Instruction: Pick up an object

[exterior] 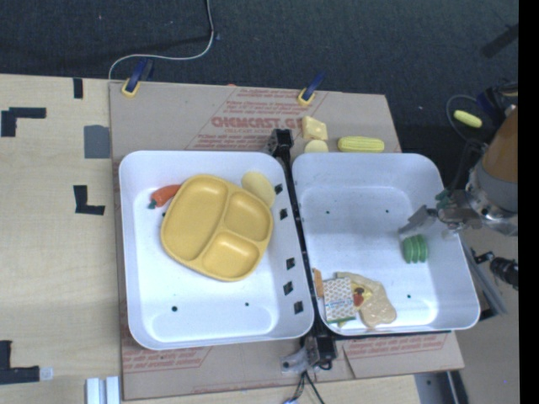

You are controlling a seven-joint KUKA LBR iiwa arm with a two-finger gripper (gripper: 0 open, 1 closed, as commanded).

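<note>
A: Target candidate nearest the arm?

B: Green ridged piece (413, 248), lying on the floor of the right bin (370, 171), close to that bin's right wall. Nothing touches it.

A: Gripper position and state?

B: Gripper (427, 217) sits just above and beside the green piece, at the right wall of the right bin. One grey finger (416, 221) points left and down toward the bin floor. Cannot tell whether the gripper is open or closed; the second finger is not resolved. Nothing seen between the fingers.

A: Other contents, right bin?

B: Near the front edge: a checkered packet (338, 297), touching a pale flat food item (370, 300) with a small red spot on it. Both well apart from the green piece.

A: Left bin?

B: Left bin (135, 251) holds a yellow divided plate (217, 226), three compartments, lying tilted in plan. An orange carrot-like piece (165, 194) pokes out at the plate's upper left edge. A pale yellow rounded item (258, 187) rests against the plate's upper right edge.

A: Outside the bins?

B: On the cardboard sheet (244, 116) behind the right bin: a corn cob (360, 145) lying flat, and two pale yellow lumps (314, 135) just left of it. Sheet lies on the wooden counter (50, 251)
</note>
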